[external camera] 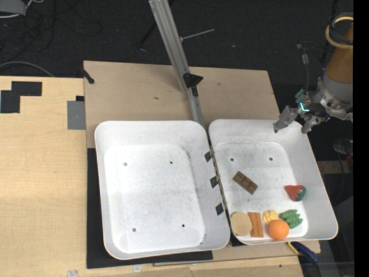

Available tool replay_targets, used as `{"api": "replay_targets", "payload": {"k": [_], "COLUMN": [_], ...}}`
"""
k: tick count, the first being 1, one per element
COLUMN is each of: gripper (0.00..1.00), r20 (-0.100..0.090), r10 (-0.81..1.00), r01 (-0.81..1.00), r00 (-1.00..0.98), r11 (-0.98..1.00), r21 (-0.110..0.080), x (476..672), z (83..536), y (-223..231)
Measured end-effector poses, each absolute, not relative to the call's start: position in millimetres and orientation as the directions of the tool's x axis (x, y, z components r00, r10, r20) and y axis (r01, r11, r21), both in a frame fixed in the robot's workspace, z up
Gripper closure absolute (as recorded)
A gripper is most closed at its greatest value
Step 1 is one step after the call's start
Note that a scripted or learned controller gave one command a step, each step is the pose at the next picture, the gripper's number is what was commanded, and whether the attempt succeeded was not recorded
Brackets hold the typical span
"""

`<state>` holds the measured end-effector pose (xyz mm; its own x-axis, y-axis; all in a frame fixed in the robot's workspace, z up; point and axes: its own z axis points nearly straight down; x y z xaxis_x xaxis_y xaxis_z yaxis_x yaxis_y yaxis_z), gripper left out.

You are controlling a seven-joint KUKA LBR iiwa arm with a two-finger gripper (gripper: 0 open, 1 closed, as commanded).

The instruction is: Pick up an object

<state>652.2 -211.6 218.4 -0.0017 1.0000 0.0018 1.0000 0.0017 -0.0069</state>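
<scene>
The jaws [294,122] stand spread apart with nothing between them, poised over the back right rim of the right bin [314,172], the arm [340,62] rising steeply behind. In that bin a brown chocolate bar [245,182] lies flat mid-floor; a red piece [295,193], orange [278,229], green piece [292,217] and bread [247,224] cluster at the front.
</scene>
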Motion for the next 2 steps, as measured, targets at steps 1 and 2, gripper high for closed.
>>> {"api": "replay_targets", "payload": {"k": [1, 2], "gripper": [0.00, 0.00], "r20": [0.000, 0.002], "r10": [1.000, 1.000], "r01": [1.000, 1.000], "r00": [-0.005, -0.004], "r11": [0.005, 0.004], "r21": [-0.003, -0.006], "x": [653.3, 646.7], "z": [221, 174], "y": [-211, -205]}}
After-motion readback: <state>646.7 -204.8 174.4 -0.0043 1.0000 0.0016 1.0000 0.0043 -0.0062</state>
